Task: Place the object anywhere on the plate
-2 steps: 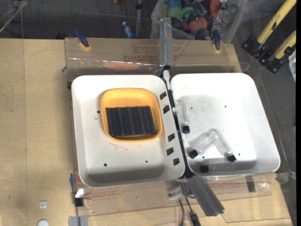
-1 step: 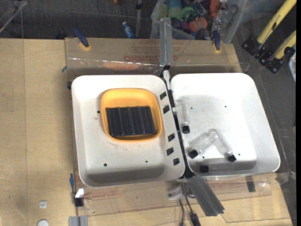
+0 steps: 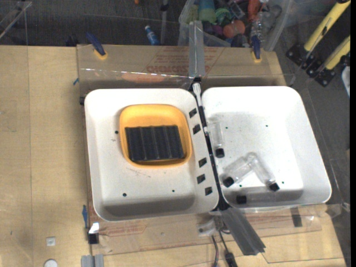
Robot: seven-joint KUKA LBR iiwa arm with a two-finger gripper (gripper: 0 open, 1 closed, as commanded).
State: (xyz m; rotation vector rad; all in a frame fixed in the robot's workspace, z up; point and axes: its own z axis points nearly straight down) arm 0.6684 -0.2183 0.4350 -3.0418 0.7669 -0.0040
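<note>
Lay inside the left shallow white bin [image 3: 105, 149]: rounded orange plastic plate [image 3: 154, 115].
Rested on that plate: dark ribbed rectangular block [image 3: 154, 142]; could not tell tool state.

We see a robotics lab: a wooden bench [image 3: 39, 149], two white bins [image 3: 100, 149], a clamped plastic screen [image 3: 167, 65], a toy crate [image 3: 233, 10] behind.

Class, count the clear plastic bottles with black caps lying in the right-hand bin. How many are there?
3, all in the right bin: bottle one by the divider, bottle two lower middle, bottle three crossing it. They overlap, so another may be hidden.
</note>
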